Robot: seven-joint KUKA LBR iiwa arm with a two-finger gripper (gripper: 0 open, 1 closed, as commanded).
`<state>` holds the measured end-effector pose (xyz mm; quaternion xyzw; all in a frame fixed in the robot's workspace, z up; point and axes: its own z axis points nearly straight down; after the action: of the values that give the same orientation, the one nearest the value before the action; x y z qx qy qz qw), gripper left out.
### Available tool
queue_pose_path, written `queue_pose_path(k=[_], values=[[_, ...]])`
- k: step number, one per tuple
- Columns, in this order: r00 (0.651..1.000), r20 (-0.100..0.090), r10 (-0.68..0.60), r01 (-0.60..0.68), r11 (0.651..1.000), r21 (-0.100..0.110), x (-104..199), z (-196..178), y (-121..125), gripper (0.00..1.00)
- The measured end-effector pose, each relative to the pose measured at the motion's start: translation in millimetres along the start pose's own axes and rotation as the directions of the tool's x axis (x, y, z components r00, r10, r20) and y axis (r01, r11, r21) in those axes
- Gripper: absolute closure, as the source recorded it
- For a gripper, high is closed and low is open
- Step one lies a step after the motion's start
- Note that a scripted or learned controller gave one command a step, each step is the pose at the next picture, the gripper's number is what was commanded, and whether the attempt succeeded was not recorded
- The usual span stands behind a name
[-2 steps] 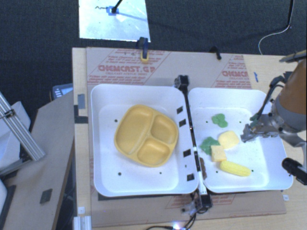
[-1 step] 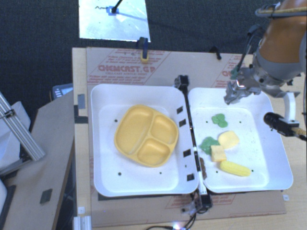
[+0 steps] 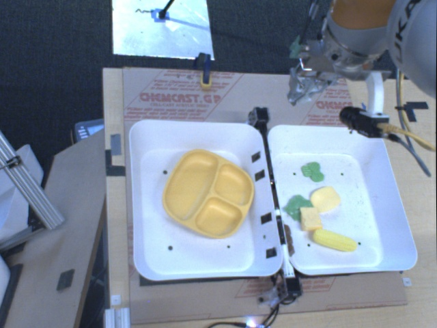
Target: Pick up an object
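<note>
The right bin [image 3: 392, 183] holds several small food toys. A green piece [image 3: 313, 171] lies near its middle. Lower down sit a pale yellow round piece [image 3: 326, 199], a second green piece [image 3: 296, 206], a yellow cube [image 3: 311, 219] and a yellow corn cob [image 3: 334, 240]. My gripper [image 3: 302, 89] hangs high above the back edge of the right bin, well clear of all of them. Nothing shows between its fingers.
The left bin [image 3: 147, 156] carries a yellow divided plate [image 3: 207, 192]. A black divider with clips [image 3: 268, 183] runs between the bins. Beyond the bins lie a brown board [image 3: 177, 94] and a shiny metal sheet [image 3: 162, 18].
</note>
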<state>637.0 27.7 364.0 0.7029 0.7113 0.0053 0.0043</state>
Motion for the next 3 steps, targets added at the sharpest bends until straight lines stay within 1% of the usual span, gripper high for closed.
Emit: queue_pose_path(k=[1, 2, 3], values=[[1.0, -0.004, -0.004, 0.004, 1.0, 0.003, 110, -52, 27, 1.0], [1.0, -0.003, 0.0, 0.0, 1.0, 0.007, 193, -81, 35, 1.0], [1.0, -0.001, 0.006, -0.006, 1.0, 0.008, 207, -113, 36, 1.0]])
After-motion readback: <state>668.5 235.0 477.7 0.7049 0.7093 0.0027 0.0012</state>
